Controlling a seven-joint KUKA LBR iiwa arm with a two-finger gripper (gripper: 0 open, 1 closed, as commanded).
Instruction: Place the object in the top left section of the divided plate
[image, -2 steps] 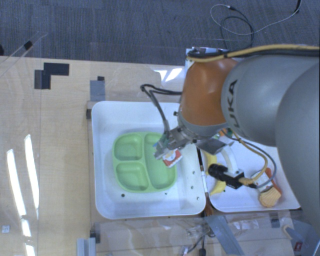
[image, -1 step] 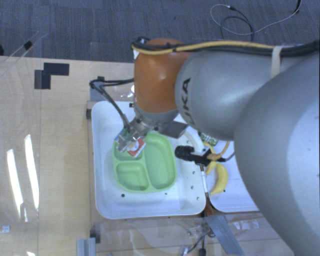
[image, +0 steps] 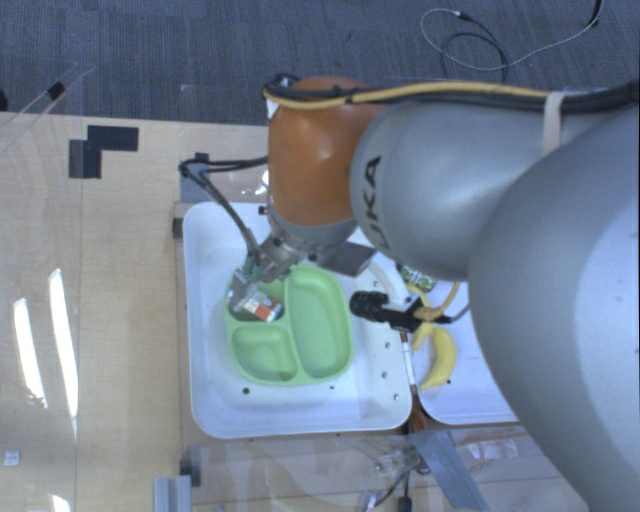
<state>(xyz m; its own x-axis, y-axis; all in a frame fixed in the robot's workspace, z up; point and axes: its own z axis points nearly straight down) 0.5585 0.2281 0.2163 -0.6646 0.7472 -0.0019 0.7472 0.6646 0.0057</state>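
**Pale bench, two bins, object at the plate's top left**

Pale wood lies under everything you are watching. The bench (image: 90, 260) fills the lower part of the view, with two black marks (image: 100, 148) near its far edge and bright streaks of reflected light on its left side. Beyond it you see dark blue-grey carpet (image: 200, 50) with a thin cable (image: 470, 45) looped on it.

Your left bin (image: 205, 330) holds the green divided plate (image: 322, 330), which sits a little left of the bin's middle. The plate has one long section on its right and two smaller ones on its left. In the top left section lies the small object (image: 263, 311), white with an orange-red patch.

The gripper (image: 248, 288) is down over that same section, its tip right at the object. From this angle you cannot tell whether it is open or closed, or whether it has hold of the object.

Your right bin (image: 470, 400) is mostly covered by the grey arm (image: 520, 200), which reaches in from the right with its orange band above the plate. A banana (image: 440, 358) lies in that bin, close to the wall it shares with the left bin.
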